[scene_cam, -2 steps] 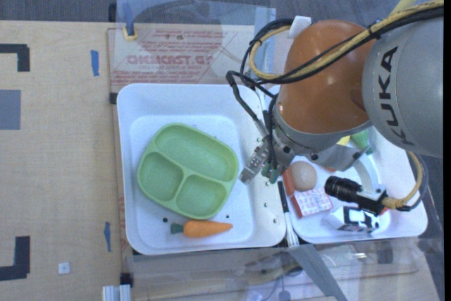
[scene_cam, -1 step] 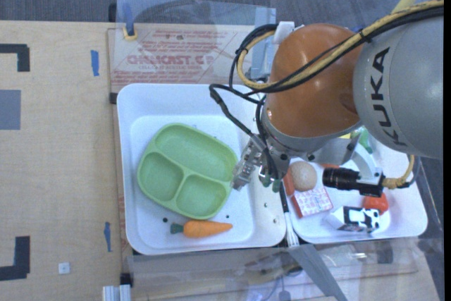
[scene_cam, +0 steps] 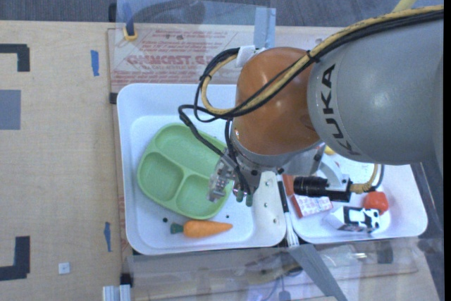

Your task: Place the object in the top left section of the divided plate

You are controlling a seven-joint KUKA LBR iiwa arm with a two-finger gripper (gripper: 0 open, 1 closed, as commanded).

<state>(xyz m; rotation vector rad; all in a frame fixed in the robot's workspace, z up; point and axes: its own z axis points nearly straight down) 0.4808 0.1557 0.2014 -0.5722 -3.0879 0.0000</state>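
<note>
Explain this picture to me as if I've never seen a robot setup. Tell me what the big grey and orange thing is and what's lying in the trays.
The big grey and orange shape is a robot arm, seen by a camera fixed above the bench, looking down at a slant. Its gripper hangs over the right edge of a green divided plate in the left white bin. A toy carrot lies just below the plate. The right bin holds a red-and-white card, a small red object and a black-and-white toy. I cannot tell whether the gripper holds anything.

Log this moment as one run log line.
arm: over left bin | gripper: at plate's right edge | carrot: in bin below plate, not held | placement: not yet done
</note>
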